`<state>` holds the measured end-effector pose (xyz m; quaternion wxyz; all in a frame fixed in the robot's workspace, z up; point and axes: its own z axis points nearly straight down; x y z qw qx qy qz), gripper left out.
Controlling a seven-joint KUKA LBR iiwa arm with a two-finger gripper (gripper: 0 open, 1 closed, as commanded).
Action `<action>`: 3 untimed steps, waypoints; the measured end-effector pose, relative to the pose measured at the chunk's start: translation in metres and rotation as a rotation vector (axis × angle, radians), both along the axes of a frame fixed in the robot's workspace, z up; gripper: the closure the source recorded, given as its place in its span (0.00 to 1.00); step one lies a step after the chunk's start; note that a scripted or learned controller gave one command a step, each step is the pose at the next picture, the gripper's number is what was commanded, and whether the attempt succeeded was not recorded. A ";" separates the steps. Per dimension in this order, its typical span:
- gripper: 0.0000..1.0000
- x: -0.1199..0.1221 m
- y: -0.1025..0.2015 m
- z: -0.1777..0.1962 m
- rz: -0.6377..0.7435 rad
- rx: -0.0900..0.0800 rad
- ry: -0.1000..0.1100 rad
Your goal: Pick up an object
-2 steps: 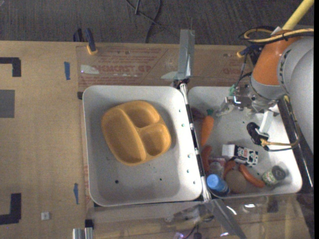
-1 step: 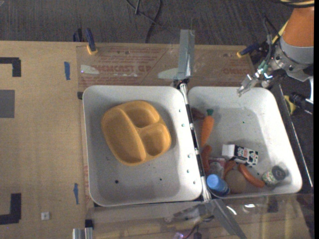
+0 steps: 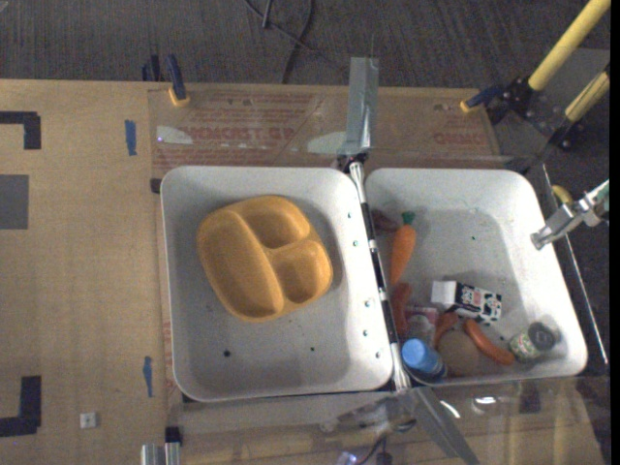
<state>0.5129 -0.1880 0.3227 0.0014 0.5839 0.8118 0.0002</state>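
Carrot (image 3: 402,249): orange, green top, lying in the upper left part of right bin (image 3: 504,197), beside the divider.
Neighbours: blue cap (image 3: 419,355), small printed box (image 3: 479,302), orange sausage shape (image 3: 487,343) and round grey piece (image 3: 541,336), crowded along the lower edge.
Left bin (image 3: 184,260): holds yellow divided plate (image 3: 264,256).
Gripper (image 3: 567,219): at right edge of frame, over the bin rim; its opening cannot be judged.

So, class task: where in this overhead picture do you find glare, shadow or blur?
Camera view: soft overall; the small items beside the carrot blur together; the yellow divided plate casts a faint shadow on the left bin; glare streaks the clear sheet along the bottom.
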 end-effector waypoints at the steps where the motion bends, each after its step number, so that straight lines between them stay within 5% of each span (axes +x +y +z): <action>1: 0.00 -0.025 -0.022 -0.129 -0.291 0.002 0.002; 2: 0.00 0.030 0.037 -0.210 0.096 0.002 0.002; 3: 0.00 -0.031 -0.001 -0.077 -0.481 0.000 0.000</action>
